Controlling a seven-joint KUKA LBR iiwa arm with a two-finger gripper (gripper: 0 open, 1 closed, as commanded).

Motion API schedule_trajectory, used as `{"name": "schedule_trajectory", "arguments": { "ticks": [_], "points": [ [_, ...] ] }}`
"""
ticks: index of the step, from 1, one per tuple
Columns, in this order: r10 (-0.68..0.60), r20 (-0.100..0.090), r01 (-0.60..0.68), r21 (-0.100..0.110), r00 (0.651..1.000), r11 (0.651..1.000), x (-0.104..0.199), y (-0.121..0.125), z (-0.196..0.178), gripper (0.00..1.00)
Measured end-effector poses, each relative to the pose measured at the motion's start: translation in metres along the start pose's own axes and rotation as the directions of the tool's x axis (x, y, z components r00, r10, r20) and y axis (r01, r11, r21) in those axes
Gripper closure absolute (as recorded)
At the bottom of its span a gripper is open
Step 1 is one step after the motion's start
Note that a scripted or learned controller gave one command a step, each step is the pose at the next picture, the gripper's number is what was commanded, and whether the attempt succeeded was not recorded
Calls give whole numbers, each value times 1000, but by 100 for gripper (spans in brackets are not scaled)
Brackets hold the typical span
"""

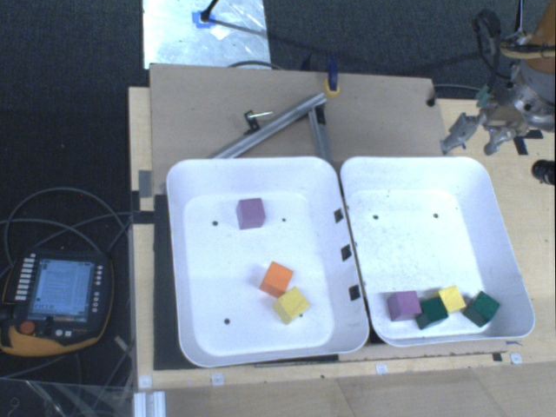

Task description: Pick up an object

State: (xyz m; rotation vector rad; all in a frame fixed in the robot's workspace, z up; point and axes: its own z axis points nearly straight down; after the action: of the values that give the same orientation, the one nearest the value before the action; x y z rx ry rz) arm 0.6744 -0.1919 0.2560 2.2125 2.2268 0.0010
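The left bin (182,259) holds a purple cube (250,213), an orange cube (276,278) and a yellow cube (291,304) touching the orange one's near corner. Along the right bin's (495,207) front wall sit a purple cube (403,304), a dark green cube (431,311), a small yellow cube (451,299) and another green cube (481,307). My gripper (478,137) hangs above the right bin's far right corner, well away from every cube. It is open, its two grey fingers spread with nothing between them.
A metal bar (269,127) lies on the brown board behind the left bin. A teach pendant (56,298) with its cable rests on the floor at the left. A shiny sheet (204,20) lies at the top.
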Motion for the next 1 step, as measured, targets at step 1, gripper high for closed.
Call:
{"name": "schedule_trajectory", "arguments": {
  "ticks": [1],
  "points": [
    [1, 1, -1, 0, 1000, 1000, 0, 0, 0, 0]
  ]
}}
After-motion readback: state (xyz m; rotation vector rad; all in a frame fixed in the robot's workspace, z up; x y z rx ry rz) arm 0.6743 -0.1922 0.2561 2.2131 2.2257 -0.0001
